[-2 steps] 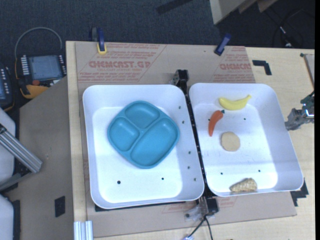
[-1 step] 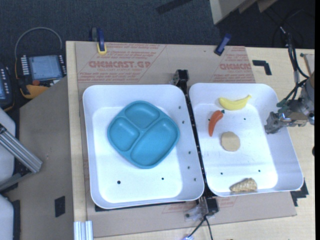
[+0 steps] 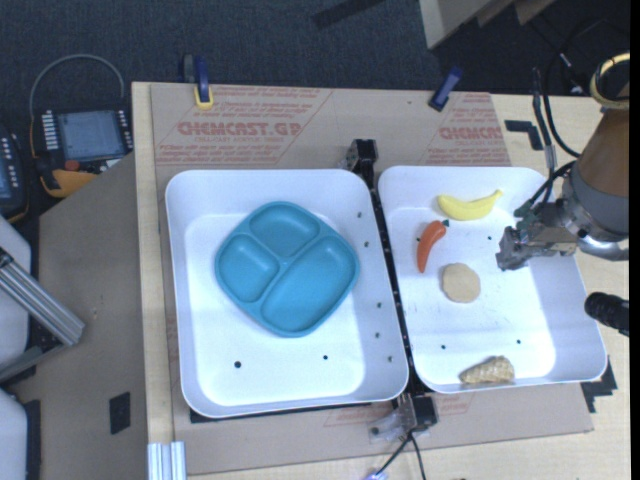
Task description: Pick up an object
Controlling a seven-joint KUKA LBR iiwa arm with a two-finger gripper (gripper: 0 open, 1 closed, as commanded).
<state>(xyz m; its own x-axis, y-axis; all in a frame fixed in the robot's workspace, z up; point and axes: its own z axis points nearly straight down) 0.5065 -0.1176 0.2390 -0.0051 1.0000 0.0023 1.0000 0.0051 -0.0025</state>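
Cookie lies mid right bin, just left of my pincer, which holds nothing, its spread I cannot tell; risk: a flat disc may slip out, or I nudge the chilli.

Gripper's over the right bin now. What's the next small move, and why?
Probably shift the gripper left and slightly down the image toward the round tan piece, then lower. That is the nearest item, lying by itself on the right bin floor, apart from the orange pepper and the banana. Nothing is visibly held.
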